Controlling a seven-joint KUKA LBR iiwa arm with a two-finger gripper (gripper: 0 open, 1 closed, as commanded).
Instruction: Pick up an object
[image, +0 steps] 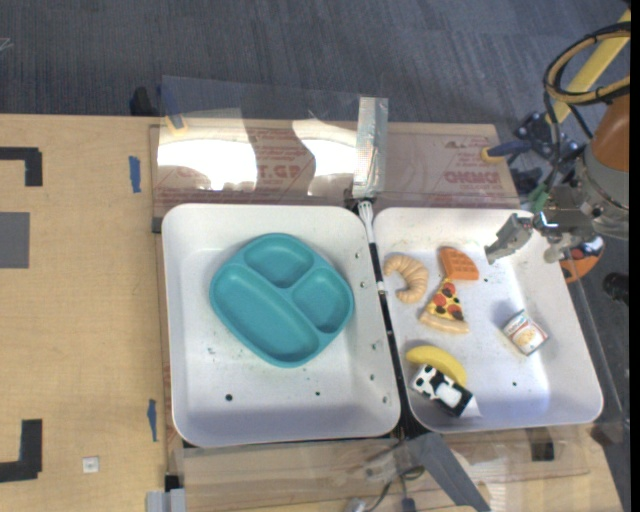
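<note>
The right bin (575, 385) holds several small items: a croissant (407, 277), an orange waffle piece (458, 263), a pizza slice (445, 307), a small can (524, 332), a banana (437, 362) and a black-and-white toy (441, 389). My gripper (530, 243) hangs over the bin's far right part, to the right of the waffle piece and above the can. Its fingers are spread open and nothing lies between them.
A teal divided plate (283, 298) lies in the left bin (190, 400). A clear panel with a taped post (370, 150) stands behind the bins. Yellow cables (585, 65) loop near the arm at the upper right.
</note>
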